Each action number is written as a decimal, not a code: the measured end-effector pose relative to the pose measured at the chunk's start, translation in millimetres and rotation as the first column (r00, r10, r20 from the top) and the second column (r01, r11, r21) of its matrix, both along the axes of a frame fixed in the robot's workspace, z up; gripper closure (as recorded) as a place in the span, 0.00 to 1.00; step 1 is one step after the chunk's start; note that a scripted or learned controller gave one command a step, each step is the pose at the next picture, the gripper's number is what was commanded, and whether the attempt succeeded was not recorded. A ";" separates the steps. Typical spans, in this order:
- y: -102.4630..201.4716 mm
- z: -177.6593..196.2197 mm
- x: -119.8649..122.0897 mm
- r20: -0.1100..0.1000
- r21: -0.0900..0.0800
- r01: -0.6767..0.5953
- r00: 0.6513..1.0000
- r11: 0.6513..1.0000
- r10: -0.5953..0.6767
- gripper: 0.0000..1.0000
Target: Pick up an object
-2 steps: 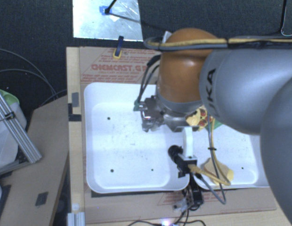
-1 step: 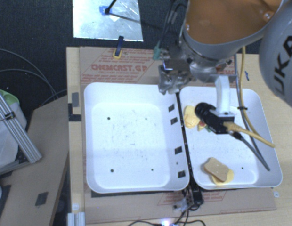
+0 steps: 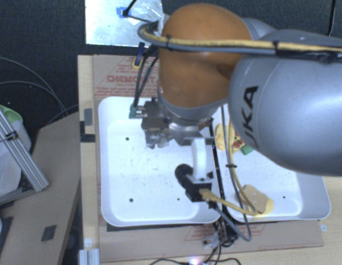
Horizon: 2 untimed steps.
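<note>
Two shallow white plastic bins sit side by side on a brown cardboard sheet (image 3: 121, 79) w/ red print: the view-left bin (image 3: 127, 170) & the view-right bin (image 3: 295, 203). The big grey arm (image 3: 287, 109), w/ its orange band (image 3: 196, 59) at top centre, reaches across from the right & covers much of the view-right bin.

The grey metal gripper (image 3: 155, 131) hangs over the back part of the view-left bin, pointing down, close to the bin floor; can't tell if it touches. How far open the claw is can't be told from this angle, & no object is visible in its grip. Small dark specks dot that bin's floor.

Objects to pick are in the view-right bin, well apart from the gripper:
- a tan lumpy object (image 3: 259, 197) near the front edge;
- a yellow item w/ red & green patches (image 3: 237, 142) further back, just beside the wall btw the bins, partly hidden by the arm.

Beyond the bins a silvery foil sheet (image 3: 113, 15) lies flat on dark cloth, w/ a small blue bit (image 3: 122, 11) on it. At view-left: a pale wooden tabletop (image 3: 55, 164) & slanted aluminium frame rails (image 3: 16, 148).
</note>
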<state>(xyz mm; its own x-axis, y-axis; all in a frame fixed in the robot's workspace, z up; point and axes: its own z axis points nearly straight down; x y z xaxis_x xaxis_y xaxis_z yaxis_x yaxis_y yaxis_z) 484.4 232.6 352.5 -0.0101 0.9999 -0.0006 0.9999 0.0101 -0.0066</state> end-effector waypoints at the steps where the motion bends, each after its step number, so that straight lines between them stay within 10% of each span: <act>1: -17.8 192.7 19.8 0.027 0.010 0.005 1.000 1.000 -0.006 1.00; 2: -27.3 10.3 99.6 -0.005 -0.006 0.013 1.000 1.000 -0.013 1.00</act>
